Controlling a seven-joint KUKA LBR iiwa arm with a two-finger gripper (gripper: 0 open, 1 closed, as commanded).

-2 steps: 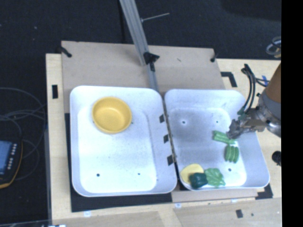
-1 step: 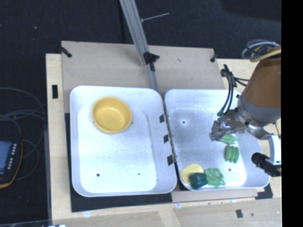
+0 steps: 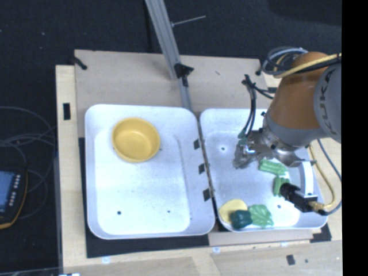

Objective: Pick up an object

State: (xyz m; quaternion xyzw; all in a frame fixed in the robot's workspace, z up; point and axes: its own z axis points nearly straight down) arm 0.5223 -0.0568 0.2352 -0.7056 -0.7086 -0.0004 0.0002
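Near edge first: we see the pale wooden counter (image 3: 144, 257) running along the bottom of the view, with a dark mat under the two bins.

Right bin (image 3: 221, 125), near corner: a small cluster of objects. A yellow piece (image 3: 230, 206) lies against the near wall; a dark green block (image 3: 240, 218) sits touching it on the near side, and a light green piece (image 3: 261, 215) lies just beside that block, toward the right. A little farther in, a green strip (image 3: 280, 184) stands close to the arm's black fitting, and another green piece (image 3: 271, 167) lies just beyond it, right under the wrist.

Gripper (image 3: 244, 154): it hangs low over the middle of the right bin, left of the green pieces near the wrist. We note metal parts at its tip, but we cannot tell whether the fingers are spread or pressed together; we make out nothing between them. The bin floor beneath the tip is bare white.

Arm (image 3: 296, 105): the orange band and grey body come in from the right, above the right bin's far half, with black cables looping off its top and side.

Left bin (image 3: 138, 211): a yellow bowl (image 3: 136, 140) sits upright in the far left part, well apart from everything in the other bin.

Farther still: a grey metal pole (image 3: 164, 30) slants from the seam between the bins toward the top edge. At the far left, off the counter, a handheld device (image 3: 8, 194) lies on the dark floor with cables.
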